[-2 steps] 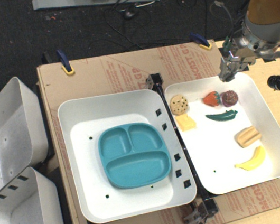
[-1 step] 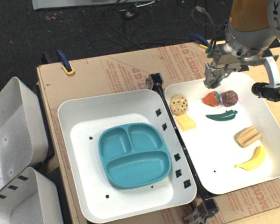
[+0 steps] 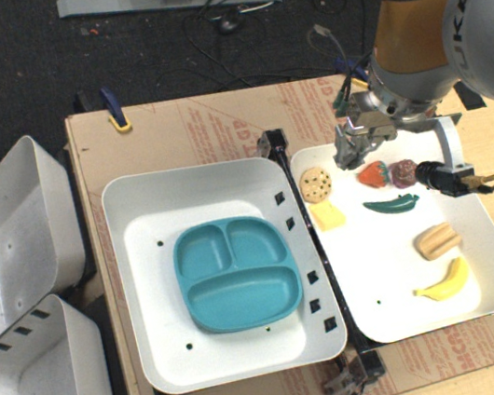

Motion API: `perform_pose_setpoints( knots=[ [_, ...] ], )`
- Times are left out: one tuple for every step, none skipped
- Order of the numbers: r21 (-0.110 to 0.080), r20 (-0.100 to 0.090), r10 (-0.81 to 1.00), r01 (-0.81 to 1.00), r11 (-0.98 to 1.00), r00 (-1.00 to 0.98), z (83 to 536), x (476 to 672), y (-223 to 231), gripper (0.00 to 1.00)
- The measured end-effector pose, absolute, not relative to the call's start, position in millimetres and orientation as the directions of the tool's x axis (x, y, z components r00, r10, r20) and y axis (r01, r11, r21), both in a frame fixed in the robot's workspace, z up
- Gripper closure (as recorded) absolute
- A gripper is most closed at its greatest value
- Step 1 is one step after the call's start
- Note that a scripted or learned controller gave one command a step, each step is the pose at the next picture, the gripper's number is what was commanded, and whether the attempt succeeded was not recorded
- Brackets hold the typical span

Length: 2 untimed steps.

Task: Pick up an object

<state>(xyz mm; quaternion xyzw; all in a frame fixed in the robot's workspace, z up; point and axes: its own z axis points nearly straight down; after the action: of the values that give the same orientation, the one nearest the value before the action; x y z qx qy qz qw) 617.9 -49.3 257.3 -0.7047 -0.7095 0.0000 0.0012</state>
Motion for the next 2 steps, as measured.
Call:
perform_pose_setpoints(
  knots=[
    [-0.002,0.002,1.0,1.0,0.007,-0.007,249,604.9,0,1.0],
    [-0.003,0.002,1.0,1.0,0.007,-0.007,254,577.0,43,1.0]
  ],
)
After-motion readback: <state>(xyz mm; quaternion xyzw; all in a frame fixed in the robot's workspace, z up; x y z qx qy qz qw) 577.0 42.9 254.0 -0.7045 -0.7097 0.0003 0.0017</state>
